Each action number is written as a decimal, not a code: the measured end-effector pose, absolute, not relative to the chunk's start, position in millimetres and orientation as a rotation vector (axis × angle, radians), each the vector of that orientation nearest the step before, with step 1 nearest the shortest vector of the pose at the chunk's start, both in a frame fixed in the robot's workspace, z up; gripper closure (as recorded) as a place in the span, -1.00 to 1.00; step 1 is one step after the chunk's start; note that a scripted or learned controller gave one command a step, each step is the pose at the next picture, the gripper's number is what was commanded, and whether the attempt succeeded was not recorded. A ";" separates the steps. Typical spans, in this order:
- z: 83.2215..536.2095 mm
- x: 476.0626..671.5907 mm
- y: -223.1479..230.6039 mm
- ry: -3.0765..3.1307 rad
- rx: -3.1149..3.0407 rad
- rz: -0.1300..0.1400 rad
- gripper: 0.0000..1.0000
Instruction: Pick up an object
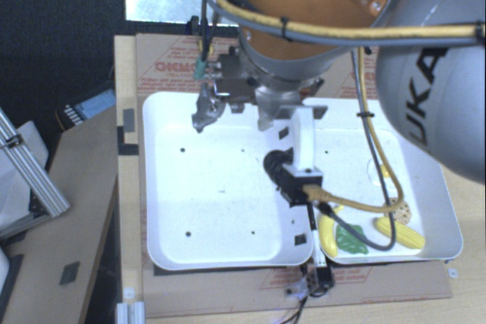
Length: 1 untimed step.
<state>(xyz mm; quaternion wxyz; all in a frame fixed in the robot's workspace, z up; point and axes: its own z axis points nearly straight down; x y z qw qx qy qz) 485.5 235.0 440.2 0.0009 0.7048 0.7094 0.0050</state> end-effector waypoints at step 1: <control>541.6 506.2 234.4 2.224 2.212 0.021 -1.00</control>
